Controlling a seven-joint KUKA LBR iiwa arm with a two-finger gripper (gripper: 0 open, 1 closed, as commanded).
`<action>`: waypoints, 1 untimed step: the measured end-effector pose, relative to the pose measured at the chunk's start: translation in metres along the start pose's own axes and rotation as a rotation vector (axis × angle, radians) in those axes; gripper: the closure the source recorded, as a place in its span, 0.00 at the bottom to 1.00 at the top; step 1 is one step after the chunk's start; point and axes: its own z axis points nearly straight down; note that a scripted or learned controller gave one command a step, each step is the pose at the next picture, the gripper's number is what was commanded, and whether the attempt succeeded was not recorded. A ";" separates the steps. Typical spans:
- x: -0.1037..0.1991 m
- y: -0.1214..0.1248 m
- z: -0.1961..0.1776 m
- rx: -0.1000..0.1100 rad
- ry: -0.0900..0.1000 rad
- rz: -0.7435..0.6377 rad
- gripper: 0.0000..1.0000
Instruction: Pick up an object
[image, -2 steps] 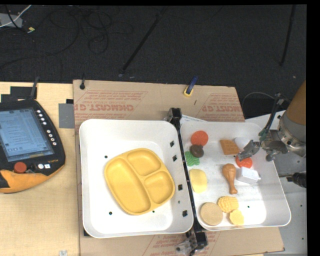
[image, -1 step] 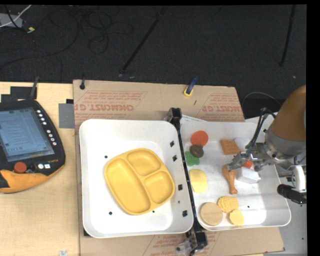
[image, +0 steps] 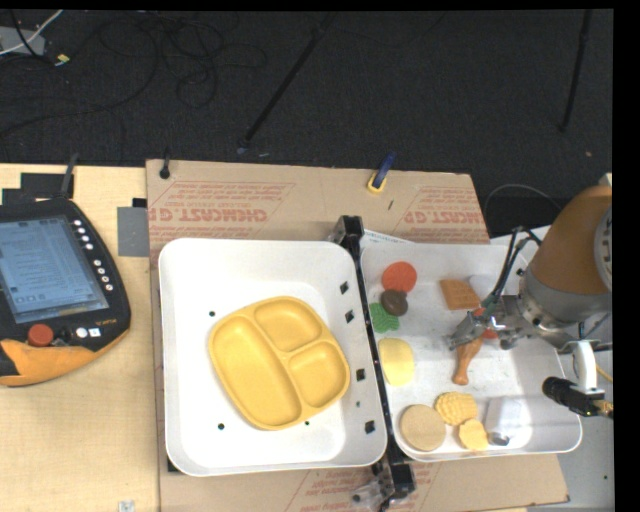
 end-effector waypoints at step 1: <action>-0.002 -0.001 -0.009 0.002 0.001 0.004 1.00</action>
